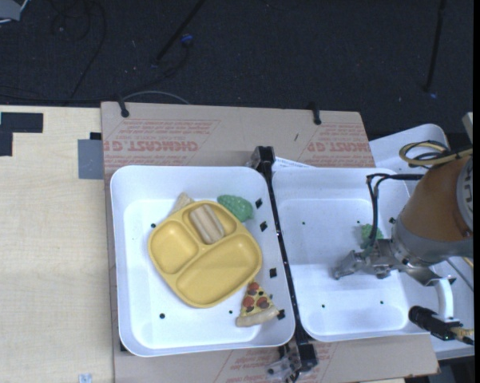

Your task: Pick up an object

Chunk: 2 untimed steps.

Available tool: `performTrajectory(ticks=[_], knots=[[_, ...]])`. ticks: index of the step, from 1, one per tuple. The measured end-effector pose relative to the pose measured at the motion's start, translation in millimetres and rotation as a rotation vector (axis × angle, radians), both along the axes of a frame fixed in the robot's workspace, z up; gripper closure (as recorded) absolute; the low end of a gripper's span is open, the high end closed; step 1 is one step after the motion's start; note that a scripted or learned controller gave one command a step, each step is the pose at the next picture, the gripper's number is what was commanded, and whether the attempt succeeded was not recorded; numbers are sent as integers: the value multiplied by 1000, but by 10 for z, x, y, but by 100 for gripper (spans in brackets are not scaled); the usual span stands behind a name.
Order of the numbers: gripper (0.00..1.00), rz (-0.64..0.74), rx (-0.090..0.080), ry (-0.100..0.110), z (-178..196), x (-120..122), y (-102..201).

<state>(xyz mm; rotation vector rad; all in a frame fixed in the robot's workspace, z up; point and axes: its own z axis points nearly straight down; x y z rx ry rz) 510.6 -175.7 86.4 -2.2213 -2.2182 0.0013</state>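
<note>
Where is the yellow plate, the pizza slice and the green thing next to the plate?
yellow plate (204, 262), camera view, on its big bare compartment.
pizza slice (257, 306), camera view, on the topped middle of the slice.
green thing (237, 207), camera view, on the middle of its top.

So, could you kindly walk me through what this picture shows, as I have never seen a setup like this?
A fixed camera looks down at a slant on a bench with two shallow white bins. The grey and orange machine on the right is a robot arm; its gripper reaches into the right bin, near a small green thing. Whether it holds anything cannot be told. The left bin holds a yellow divided plate with a toy hot dog in one compartment, a green toy at the plate's upper edge and a toy pizza slice below it.
</note>
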Motion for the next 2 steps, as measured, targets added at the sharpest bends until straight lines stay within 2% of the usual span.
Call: performTrajectory(ticks=[1, 2], knots=[[100, -3, 0, -1, 124, 7, -10], [100, 3, -1, -3, 568, -20, 47]])
